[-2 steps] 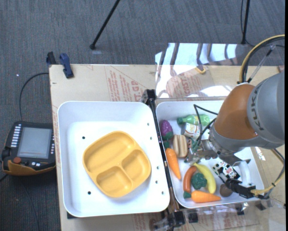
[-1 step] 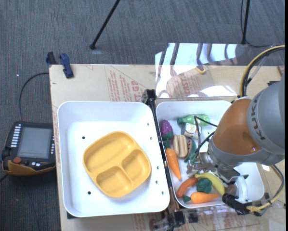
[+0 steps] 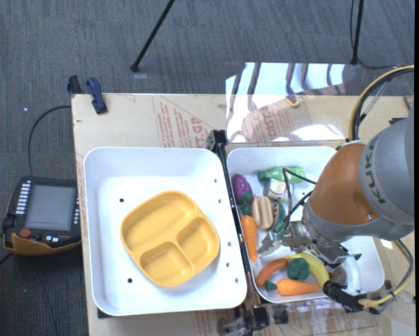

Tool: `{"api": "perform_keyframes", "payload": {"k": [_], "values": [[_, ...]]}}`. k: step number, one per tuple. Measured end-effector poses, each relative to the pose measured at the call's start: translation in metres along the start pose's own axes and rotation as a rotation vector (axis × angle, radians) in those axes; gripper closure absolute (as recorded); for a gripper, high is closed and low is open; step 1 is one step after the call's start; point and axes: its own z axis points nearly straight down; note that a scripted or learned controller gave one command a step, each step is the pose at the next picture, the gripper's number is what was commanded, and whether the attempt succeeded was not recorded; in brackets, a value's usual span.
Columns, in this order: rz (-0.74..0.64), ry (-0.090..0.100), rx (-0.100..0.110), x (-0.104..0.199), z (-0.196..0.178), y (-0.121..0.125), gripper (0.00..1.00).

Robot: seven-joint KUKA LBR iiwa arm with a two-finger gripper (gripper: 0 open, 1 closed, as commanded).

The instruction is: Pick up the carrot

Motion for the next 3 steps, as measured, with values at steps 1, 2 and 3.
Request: {"api": "perform_keyframes", "payload": {"k": [1, 2, 3], "values": [[0.037, -0.003, -0.006, -0.022, -0.003, 0.094, 0.00], [0.137, -0.005, -0.004, -0.005, -0.002, 0.047, 0.00], [-0.235, -0.005, -0.006, -0.001, -0.003, 0.111, 0.00]]}}
